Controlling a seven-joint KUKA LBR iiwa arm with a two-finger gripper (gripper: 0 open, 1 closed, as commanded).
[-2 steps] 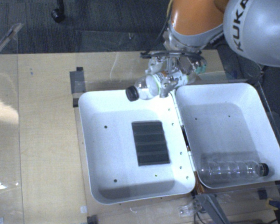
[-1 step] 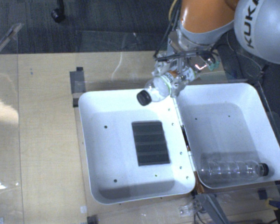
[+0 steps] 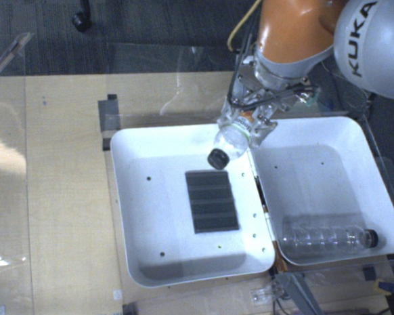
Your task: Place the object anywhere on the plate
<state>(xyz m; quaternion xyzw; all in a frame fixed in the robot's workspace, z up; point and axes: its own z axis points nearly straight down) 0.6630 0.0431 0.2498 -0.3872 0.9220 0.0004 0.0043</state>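
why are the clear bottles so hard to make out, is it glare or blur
In the camera view it is mostly transparency: the lying bottle blends into the right bin, marked mainly by highlights and its dark cap. The bottle at the gripper looks soft and pale against the left bin. The dark plate stays crisp. Glare washes the left edge of the bench.

"KUKA" lettering on grey arm [image 3: 370,31].

Arm [image 3: 350,32] comes in from upper right, grey w/ orange band above wrist, bent downward. Gripper [image 3: 249,125] hangs over the seam btwn the two bins, near their far edge, fingers clamped on a clear bottle [image 3: 228,144], black cap tilted down-left.
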